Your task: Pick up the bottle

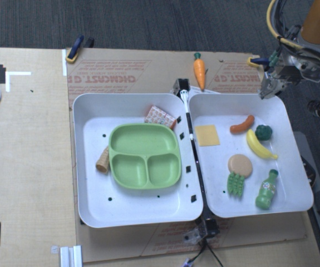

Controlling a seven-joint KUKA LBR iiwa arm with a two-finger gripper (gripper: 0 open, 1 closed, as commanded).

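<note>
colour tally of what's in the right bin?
Right bin:
Green: 3 – bottle, broccoli, ridged toy
Yellow: 2 – banana, cheese slice
Red-orange: 1 – sausage
Tan: 1 – round cookie
Total: 7

Bottle (266,189) glossy green plastic; bins (87,204) smooth white plastic; tray (145,155) matt green.

Green bottle (266,190) lying in right bin (293,149) near corner, end effector (270,88) poised above far rim.
</note>
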